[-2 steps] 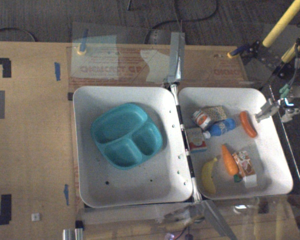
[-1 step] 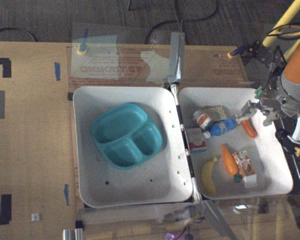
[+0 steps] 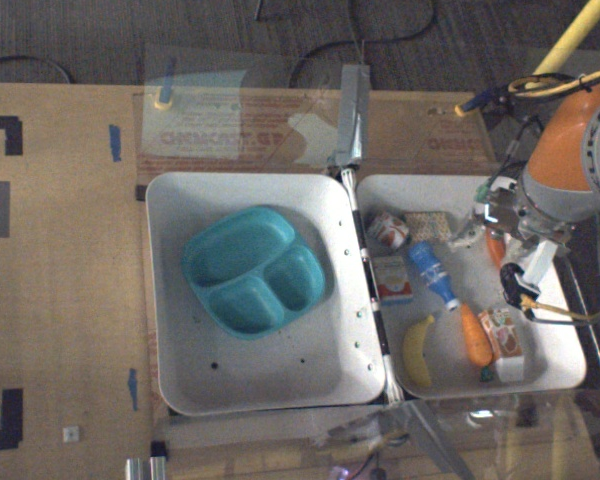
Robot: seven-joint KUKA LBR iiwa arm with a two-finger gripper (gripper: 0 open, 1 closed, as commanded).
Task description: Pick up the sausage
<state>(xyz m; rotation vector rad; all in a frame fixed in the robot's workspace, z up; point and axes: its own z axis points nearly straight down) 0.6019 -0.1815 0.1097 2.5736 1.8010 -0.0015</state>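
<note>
Orange-banded arm (image 3: pixel 570 153) is reaching in over the right bin (image 3: pixel 570 368), gripper (image 3: pixel 520 230) hanging at the bin's far right side; whether it is open or shut, cannot tell. A reddish-orange piece (image 3: pixel 494 248), likely the sausage, is lying just beside the gripper toward the bin's middle, partly hidden, long axis running roughly far-to-near. Carrot (image 3: pixel 476 336), banana (image 3: pixel 417 351) and blue bottle (image 3: pixel 433 275) are sitting nearer the front. Teal plate (image 3: pixel 255 270) is occupying the left bin (image 3: pixel 170 208).

Grey-and-orange arm (image 3: pixel 578 158) cut off by right edge; tool fingers hidden beneath wrist; small reddish-orange item (image 3: pixel 494 249) partly covered, identity unclear.
</note>
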